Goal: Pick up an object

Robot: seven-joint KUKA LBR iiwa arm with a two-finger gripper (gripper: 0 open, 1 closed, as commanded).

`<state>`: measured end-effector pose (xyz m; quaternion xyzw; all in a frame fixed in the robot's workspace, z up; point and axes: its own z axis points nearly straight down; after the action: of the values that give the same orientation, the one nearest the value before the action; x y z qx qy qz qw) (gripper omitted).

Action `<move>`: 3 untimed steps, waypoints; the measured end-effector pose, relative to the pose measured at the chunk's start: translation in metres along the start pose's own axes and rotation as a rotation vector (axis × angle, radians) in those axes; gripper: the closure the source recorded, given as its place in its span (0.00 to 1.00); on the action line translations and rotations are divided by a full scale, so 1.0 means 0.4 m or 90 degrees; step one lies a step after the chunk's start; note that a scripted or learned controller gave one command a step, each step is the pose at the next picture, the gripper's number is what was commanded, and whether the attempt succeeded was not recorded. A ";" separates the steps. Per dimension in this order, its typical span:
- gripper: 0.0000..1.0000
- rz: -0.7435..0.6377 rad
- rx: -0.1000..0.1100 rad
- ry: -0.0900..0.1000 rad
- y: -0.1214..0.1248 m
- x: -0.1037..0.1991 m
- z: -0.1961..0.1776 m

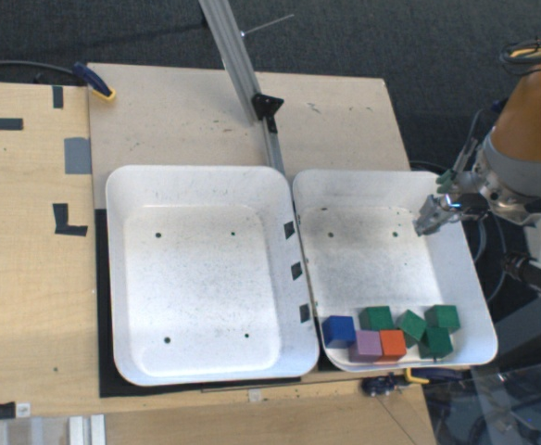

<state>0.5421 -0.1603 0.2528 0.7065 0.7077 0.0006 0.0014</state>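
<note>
Several small blocks lie huddled along the near edge of the right bin (pixel 345 193): a blue block (pixel 339 329), a purple block (pixel 369 344), an orange block (pixel 393 343) and green blocks (pixel 376 318) (pixel 411 324) (pixel 444 317) (pixel 436 342). My gripper (pixel 431 215) hangs over the right bin's far right side, well apart from the blocks. Nothing shows between its fingers.
The left bin (pixel 122 193) sits beside the right one. A slanted metal pole (pixel 233 49) crosses the bench behind the bins. A blue and yellow clamp (pixel 94 80) rests at the bench's far left corner. Cables hang at the right.
</note>
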 end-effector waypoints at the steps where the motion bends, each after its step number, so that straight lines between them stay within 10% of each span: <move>1: 1.00 -0.003 0.003 0.002 0.005 0.147 0.032; 3: 1.00 -0.004 0.002 0.002 -0.013 0.387 0.030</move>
<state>0.5366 -0.0055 0.2405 0.7046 0.7096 0.0003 -0.0011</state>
